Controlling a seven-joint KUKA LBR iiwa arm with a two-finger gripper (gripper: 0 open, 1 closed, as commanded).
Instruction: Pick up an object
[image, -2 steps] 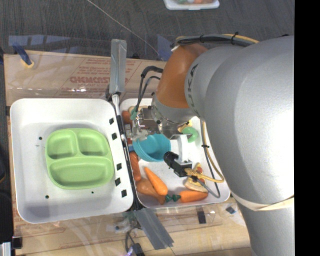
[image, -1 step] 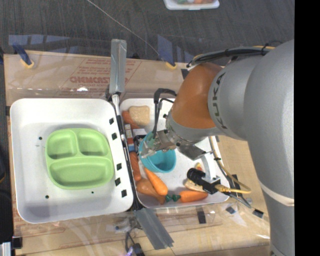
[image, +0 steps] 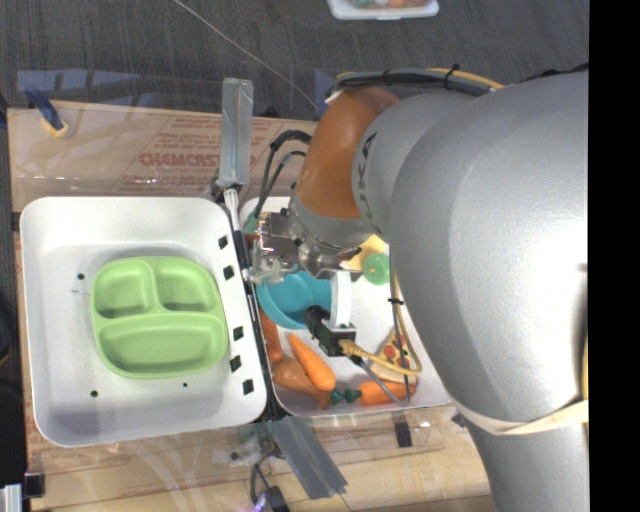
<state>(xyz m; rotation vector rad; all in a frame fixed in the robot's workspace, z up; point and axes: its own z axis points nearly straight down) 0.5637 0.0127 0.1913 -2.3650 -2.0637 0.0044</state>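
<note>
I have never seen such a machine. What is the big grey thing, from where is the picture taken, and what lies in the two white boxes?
The big grey shape with the orange band is a robot arm. It reaches in from the right, and its gripper is over the right bin. The one camera is fixed above the bench and looks down at a slant. The left bin holds a green divided plate. The right bin holds a blue bowl, some orange carrots and a small green ball; the arm covers the rest. This view does not settle whether the gripper holds anything.
</note>
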